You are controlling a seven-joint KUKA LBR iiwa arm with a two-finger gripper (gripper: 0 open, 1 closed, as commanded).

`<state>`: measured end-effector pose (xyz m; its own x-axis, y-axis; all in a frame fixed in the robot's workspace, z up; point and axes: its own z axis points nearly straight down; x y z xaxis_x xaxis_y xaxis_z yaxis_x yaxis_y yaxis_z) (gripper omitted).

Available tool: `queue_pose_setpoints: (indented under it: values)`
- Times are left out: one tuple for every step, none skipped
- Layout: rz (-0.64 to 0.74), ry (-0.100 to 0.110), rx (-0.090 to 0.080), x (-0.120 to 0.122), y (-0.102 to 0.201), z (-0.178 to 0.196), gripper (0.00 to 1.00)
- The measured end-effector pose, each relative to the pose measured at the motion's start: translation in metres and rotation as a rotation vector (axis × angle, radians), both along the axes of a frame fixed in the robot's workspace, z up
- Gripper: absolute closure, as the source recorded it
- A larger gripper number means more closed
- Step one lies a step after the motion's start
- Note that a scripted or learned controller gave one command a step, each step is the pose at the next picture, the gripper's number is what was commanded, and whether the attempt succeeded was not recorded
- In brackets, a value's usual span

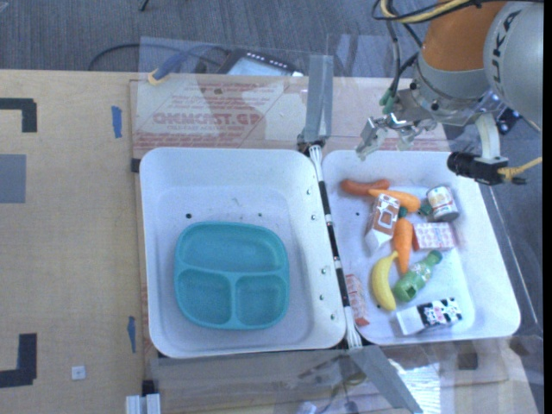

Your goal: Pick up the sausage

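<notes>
1. Worktop [69,257]: tan board surface carrying two shallow white bins side by side, their inner walls touching along a centre seam.

2. Left bin [216,166]: holds one item, a teal divided plate [231,274] with three compartments, lying flat in the bin's near half. Nothing sits in the plate's compartments.

3. Right bin [492,274]: holds a cluster of small items, mostly in its middle.
   - Sausage [364,185]: reddish-orange, lying on its side near the bin's far-left area, its right end close to a carrot [405,200].
   - A small red-and-white carton [385,215] sits just below the sausage and carrot.
   - A second carrot [403,241] lies nearly upright in the view, below the carton.
   - Banana [382,282]: toward the near-left part of the cluster, beside a green bottle [417,274] that lies tilted.
   - Tin can [441,203]: at the far-right side of the cluster, on its side.
   - Pink packet [433,235]: just below the can.
   - Black-and-white carton [431,316]: nearest the bin's front edge.
   - A flat red-and-white wrapper [355,298] lies against the bin's left wall.

4. My claw [385,138]: positioned over the far rim of the right bin, above and behind the sausage, apart from it. My fingers stand apart, with nothing between them.
</notes>
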<state>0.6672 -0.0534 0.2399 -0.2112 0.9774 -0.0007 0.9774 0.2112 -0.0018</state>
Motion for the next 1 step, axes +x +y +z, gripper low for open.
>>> queue_pose_setpoints:
  values:
    - [0.000, 0.001, 0.000, -0.0002, 0.0001, -0.0006, 0.00]
